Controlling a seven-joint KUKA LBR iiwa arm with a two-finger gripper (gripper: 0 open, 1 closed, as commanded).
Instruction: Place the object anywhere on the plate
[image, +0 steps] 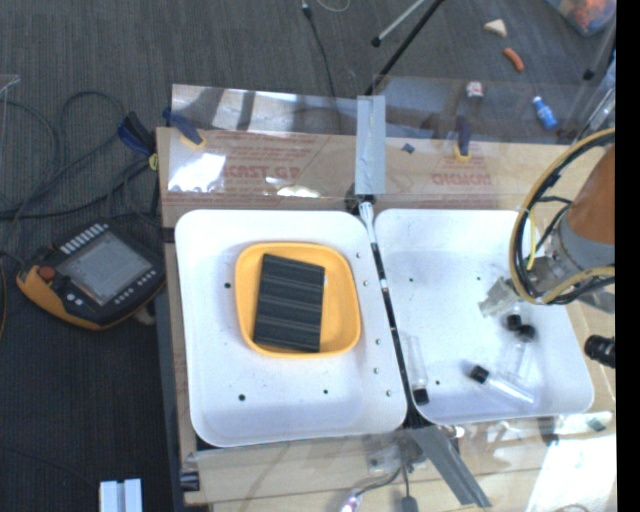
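A dark grey ribbed block (290, 301) lies flat on the yellow plate (343, 310), which sits in the middle of the left white bin (210, 400). My gripper (498, 350) hangs over the right bin (440, 250), far from the plate. Its two clear fingers with black tips (517, 325) stand apart, and nothing is between them. The grey arm with its orange band (610, 200) comes in from the right edge, with yellow and black cables looped beside it.
A raised rim (385, 300) divides the two bins. A cardboard wall with clear tape (290, 170) stands behind them. A teach pendant (95, 275) and cables lie on the dark floor at the left.
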